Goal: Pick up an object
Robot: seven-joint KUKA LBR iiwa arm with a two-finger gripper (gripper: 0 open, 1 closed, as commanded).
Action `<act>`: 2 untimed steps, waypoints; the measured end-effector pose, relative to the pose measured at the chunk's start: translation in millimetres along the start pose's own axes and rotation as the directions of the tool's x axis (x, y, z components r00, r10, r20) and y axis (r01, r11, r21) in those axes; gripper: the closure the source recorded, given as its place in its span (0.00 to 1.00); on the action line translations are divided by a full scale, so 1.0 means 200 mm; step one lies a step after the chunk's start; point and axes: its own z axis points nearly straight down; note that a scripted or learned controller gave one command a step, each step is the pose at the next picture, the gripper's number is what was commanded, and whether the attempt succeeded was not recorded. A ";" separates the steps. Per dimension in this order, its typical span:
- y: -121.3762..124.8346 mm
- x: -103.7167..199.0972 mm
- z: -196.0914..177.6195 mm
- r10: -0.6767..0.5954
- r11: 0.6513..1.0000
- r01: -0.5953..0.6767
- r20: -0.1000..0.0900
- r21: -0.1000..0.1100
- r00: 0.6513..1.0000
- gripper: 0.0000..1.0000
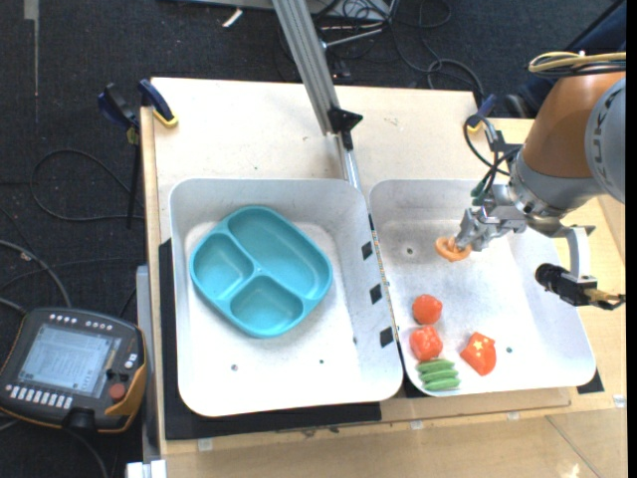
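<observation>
I have the gripper (468, 235) down in the right bin (557, 347), right over the orange piece (452, 251) lying on the bin floor, but I cannot tell whether it has closed, so the pick looks begun, with the lift not yet done.

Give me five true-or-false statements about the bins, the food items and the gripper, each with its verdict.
1. The blue tray lies in the left bin. True.
2. The gripper is over the left bin. False: it is over the right bin, at the orange piece.
3. The green pod lies near the right bin's front edge. True.
4. The tray holds a tomato. False: its compartments hold nothing; the red pieces are in the right bin.
5. The blue tray has three compartments. True.
</observation>
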 end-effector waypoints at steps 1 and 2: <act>0.04 0.00 -0.22 -0.001 1.000 0.001 0.001 -0.001 1.000 1.00; 0.07 0.00 -0.44 -0.001 1.000 0.001 0.001 -0.001 1.000 1.00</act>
